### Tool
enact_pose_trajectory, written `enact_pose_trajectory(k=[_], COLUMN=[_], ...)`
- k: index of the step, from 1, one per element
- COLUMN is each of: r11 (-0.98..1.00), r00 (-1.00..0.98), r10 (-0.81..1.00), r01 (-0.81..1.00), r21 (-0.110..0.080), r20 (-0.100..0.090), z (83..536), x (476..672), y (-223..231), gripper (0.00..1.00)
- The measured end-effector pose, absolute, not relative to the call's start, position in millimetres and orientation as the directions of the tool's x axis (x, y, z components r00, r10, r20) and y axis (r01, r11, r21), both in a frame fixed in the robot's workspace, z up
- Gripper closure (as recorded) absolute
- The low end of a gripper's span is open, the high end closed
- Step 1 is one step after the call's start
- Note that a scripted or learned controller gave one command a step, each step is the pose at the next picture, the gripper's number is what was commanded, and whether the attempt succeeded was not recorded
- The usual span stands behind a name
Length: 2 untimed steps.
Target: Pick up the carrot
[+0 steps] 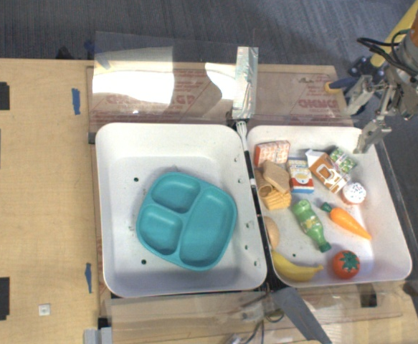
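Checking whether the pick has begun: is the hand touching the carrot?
Apart. The camera view shows the hand up at the right bin's far rim, with bare white floor and other toys between it and the carrot.

1. The worktop (29, 192) is tan board with black and blue tape marks.
2. 2 white bins sit on it, touching side by side: the left bin (115, 192) and the right bin (391, 213).

Both white bins (115, 192) look like smooth, slightly glossy plastic. The teal divided tray (186, 221) is matt plastic. The carrot (348, 221) looks like smooth moulded plastic. The counter (33, 192) looks like matt light wood.
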<state>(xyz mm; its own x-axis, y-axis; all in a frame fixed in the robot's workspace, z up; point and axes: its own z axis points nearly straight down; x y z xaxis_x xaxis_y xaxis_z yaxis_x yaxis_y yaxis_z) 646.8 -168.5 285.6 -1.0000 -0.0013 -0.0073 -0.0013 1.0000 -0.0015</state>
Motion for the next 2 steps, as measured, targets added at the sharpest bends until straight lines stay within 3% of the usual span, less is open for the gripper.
enact_pose_trajectory(k=[1, 2], r11=[0.975, 0.986], r00=[-0.975, -0.986], r10=[-0.221, -0.167], r01=[-0.221, -0.166], r21=[0.0, -0.005], r20=[-0.003, -0.013], z=[214.3, 98.9], x=[580.0, 554.8], y=[-177.2, -184.9], gripper=[0.0, 0.0])
